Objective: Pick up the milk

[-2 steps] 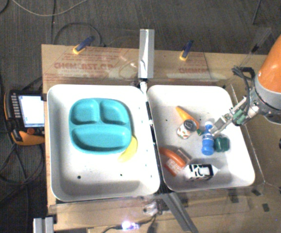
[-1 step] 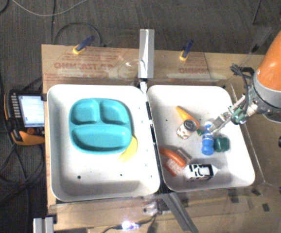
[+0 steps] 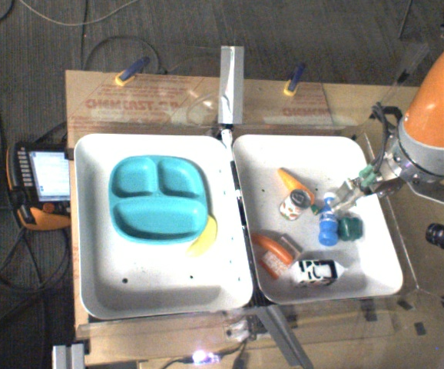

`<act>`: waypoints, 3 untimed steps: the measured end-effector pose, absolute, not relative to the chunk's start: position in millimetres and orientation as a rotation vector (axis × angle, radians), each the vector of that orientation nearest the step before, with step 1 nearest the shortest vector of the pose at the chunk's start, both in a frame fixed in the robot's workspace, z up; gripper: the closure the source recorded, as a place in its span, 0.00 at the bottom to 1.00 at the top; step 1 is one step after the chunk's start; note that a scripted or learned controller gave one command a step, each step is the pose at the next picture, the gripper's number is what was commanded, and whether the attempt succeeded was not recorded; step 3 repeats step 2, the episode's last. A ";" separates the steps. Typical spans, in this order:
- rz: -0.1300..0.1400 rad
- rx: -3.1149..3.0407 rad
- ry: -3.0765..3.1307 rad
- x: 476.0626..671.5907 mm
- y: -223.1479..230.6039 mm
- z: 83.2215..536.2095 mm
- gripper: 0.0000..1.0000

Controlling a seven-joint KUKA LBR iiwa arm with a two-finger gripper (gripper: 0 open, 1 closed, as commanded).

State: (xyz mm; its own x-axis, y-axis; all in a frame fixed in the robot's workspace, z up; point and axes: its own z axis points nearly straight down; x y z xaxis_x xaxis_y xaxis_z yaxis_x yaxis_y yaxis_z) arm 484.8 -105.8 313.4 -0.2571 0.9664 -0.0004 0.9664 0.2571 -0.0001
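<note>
- The tabletop is a brown board, printed with faded red lettering along its far edge, and it stands on dark grey carpet crossed by loose cables.
- Two clamps with blue and yellow handles grip that far edge, one on each side of an upright metal post.
- The left bin sits against the right bin, their inner rims touching below the post.
- A teal divided plate lies in the left bin, with a yellow banana half tucked under the plate's near right corner.
- Outside the left bin, on the side away from the right bin, an orange-cased handheld screen glows pale blue.
- The milk, a small black and white carton, lies on its side by the near rim of the right bin.
- Just beside the milk, toward the left bin, lies an orange and red packet; its label is too blurred to read.
- Farther from the near rim lie a carrot, a small round can, a blue bottle and a dark green object whose shape is hard to make out.
- The pincer hangs over the blue bottle, well apart from the milk; whether it is released or clenched, I cannot tell.
- The arm is cut off at the picture's edge.
</note>
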 end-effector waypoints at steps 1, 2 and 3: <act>-0.003 1.857 2.537 483.7 -33.4 224.7 1.00; -0.001 1.826 2.556 484.5 -17.1 283.1 1.00; -0.001 1.826 2.556 484.5 -17.1 283.1 1.00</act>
